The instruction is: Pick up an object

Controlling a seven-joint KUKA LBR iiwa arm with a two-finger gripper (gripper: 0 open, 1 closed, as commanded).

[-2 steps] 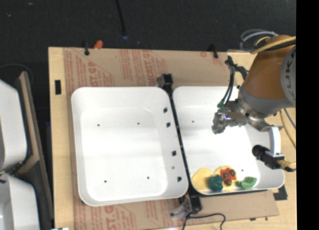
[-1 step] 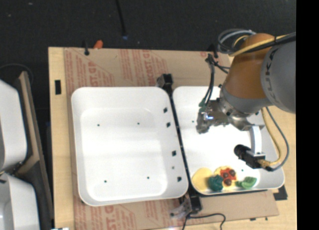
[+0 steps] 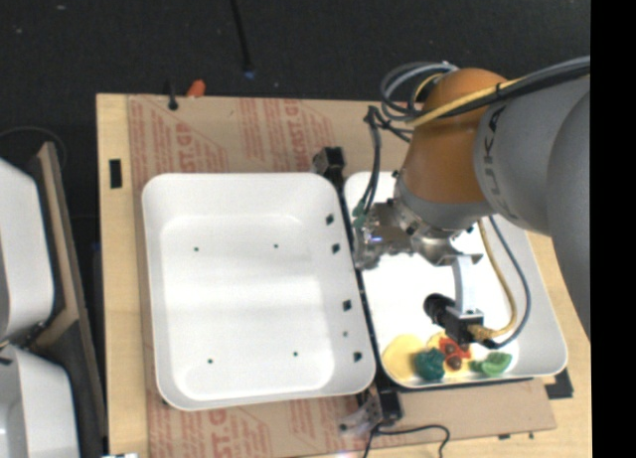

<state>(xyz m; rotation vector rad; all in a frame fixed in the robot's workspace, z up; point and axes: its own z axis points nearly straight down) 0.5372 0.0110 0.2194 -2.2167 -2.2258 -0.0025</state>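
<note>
At the near edge of the right bin point(image 3: 534, 299) lies a small cluster of things, close together against the near wall; a flat pale yellow piece point(image 3: 399, 354) sits furthest toward the left bin, a teal object point(image 3: 429, 367) touches its near side, a small red object point(image 3: 454, 351) lies just beside the teal one, and a green object point(image 3: 493, 364) rests at the cluster's other end; none of them is lifted, all lie on the bin floor. Further back, the gripper point(image 3: 391, 237) hangs over the same bin close to the wall shared with the left bin point(image 3: 238, 287), well apart from the cluster; the wrist hides it from above, so I cannot tell whether it is open or closed, and nothing is seen held in it. The orange band point(image 3: 447, 148) and grey arm point(image 3: 542, 148) rise behind it. Both bins rest on a cardboard sheet point(image 3: 229, 138) printed in red, covering the tabletop point(image 3: 121, 277); a small orange thing point(image 3: 197, 88) sits at its far edge.
</note>
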